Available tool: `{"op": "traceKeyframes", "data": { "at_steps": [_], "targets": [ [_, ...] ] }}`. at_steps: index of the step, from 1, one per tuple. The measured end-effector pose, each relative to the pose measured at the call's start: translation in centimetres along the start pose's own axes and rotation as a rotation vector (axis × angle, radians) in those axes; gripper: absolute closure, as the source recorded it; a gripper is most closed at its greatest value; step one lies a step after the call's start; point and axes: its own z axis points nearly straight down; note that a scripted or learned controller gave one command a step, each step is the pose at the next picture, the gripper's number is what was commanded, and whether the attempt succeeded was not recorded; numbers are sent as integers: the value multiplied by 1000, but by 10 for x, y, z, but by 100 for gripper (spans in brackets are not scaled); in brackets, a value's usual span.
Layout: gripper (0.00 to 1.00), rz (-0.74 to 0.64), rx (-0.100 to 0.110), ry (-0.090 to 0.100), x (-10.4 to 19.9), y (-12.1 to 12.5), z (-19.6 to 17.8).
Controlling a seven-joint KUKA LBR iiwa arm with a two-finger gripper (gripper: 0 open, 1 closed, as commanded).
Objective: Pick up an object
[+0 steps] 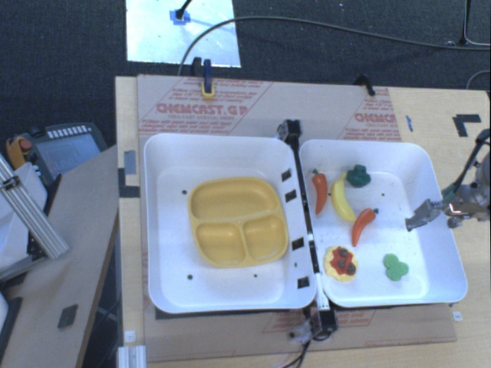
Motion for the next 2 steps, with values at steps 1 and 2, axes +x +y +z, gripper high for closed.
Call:
{"op": "traceKeyframes", "data": {
  "at_steps": [1,2],
  "targets": [
    [0,0,1,0,8,-1,60],
    [0,1,0,1,16,-4,106]
  ]
}}
